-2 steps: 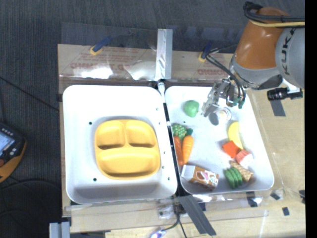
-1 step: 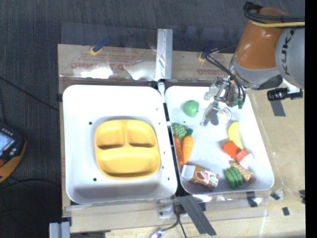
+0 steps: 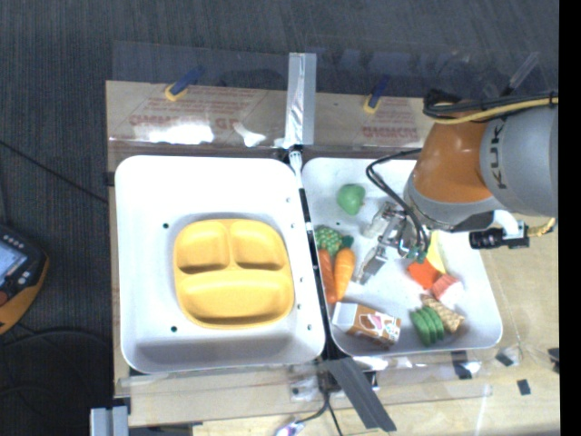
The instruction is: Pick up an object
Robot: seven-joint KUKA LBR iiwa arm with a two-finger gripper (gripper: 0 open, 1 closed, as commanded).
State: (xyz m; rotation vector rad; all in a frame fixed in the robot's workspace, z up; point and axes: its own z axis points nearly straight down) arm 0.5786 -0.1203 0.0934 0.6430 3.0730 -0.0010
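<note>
Claw (image 3: 379, 248) apparently beside carrot (image 3: 343, 271)

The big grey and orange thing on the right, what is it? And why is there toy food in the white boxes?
That is a robot arm. A camera above the bench looks down on it. At the arm's end is its tool, a metal pincher for grabbing things. It hangs over the right bin, and nothing can be seen between its fingers.

In that bin lie toy foods: a green ball, a carrot beside some broccoli, a green ridged piece, a small snack packet and a red and yellow piece.

The left bin holds a yellow tray with compartments. The robot's job is to pick something up.
</note>
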